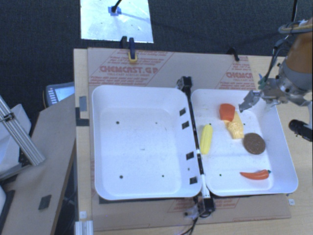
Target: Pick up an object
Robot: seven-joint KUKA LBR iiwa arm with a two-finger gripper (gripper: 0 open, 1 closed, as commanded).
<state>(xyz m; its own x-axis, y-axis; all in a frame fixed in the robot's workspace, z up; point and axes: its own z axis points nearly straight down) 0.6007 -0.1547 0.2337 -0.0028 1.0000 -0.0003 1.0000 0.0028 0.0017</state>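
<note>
White right bin (pixel 281 146) with toy foods

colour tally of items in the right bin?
Yellow: 2, corn cob and pale yellow chunk
Orange: 1, orange block
Brown: 1, round disc
Red-orange: 1, chili pepper
Total: 5

The right bin (pixel 283 146) holds five objects (corn cob (pixel 206 138) nearest the divider); the end effector (pixel 252 102) hangs behind them.
</note>
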